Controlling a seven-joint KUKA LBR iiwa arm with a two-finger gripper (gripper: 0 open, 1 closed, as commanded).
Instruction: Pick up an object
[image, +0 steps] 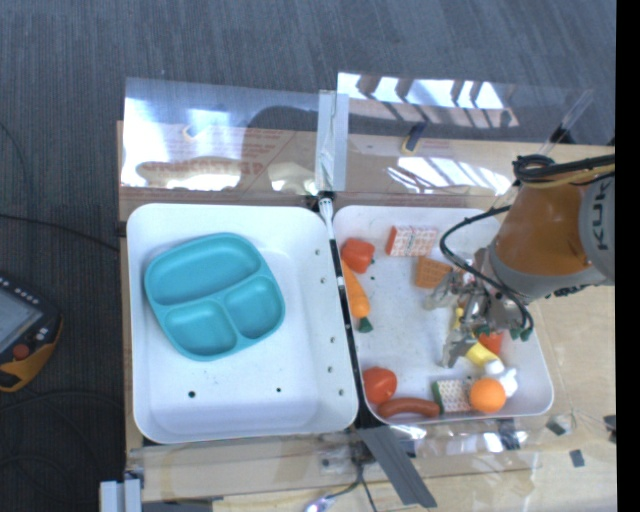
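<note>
Toys lie scattered in the right bin (540, 395), and the arm (545, 235) covers part of them, so what sits beneath its wrist stays hidden. The jaws (468, 325) hang low over the right side of this bin; whether they are released or clenched cannot be made out, as the metal parts blur together. Just beside the jaws, toward the near edge, lies a yellow piece (483, 352) with a red bit by it, and just past that an orange ball (488, 396). Left of the jaws lies one carrot (356, 297); farther left and nearer sit a red tomato (379, 381) and a red sausage (407, 407). Behind the jaws rest two patterned packets (413, 240). Well to the left, the other bin (175, 410) holds one blue divided tray (213, 294).
</note>
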